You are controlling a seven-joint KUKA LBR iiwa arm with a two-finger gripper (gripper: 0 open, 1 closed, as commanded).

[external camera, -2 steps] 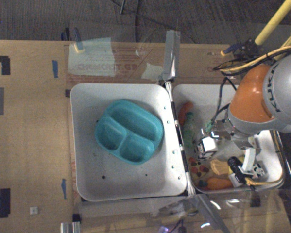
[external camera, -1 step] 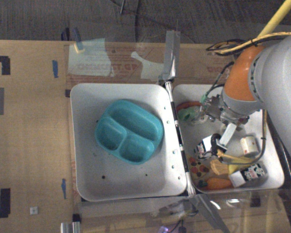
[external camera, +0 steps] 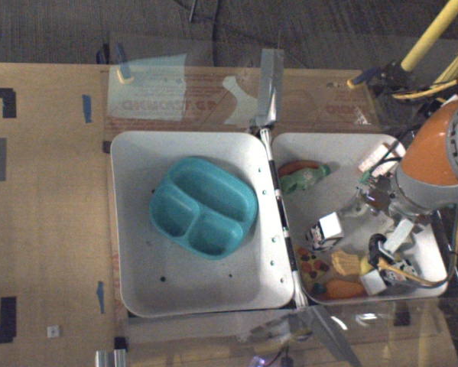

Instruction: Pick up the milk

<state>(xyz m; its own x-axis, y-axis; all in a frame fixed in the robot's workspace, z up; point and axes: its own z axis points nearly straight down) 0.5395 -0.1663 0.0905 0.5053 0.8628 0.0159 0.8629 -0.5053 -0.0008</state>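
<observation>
The milk [external camera: 327,232] is a small white carton with black patches, lying tilted near the middle of the right bin [external camera: 343,145]. My gripper [external camera: 372,197] hangs over the right part of that bin, to the right of the milk and a little farther back. There is a gap between it and the carton. The grey wrist with its orange band [external camera: 436,155] comes in from the right edge.
Around the milk lie a green toy [external camera: 305,179] and a red one [external camera: 297,165] at the back left, a yellow piece [external camera: 349,264], an orange carrot [external camera: 343,289] and small coloured bits [external camera: 311,263] at the front. A teal divided plate [external camera: 204,206] sits in the left bin [external camera: 133,228].
</observation>
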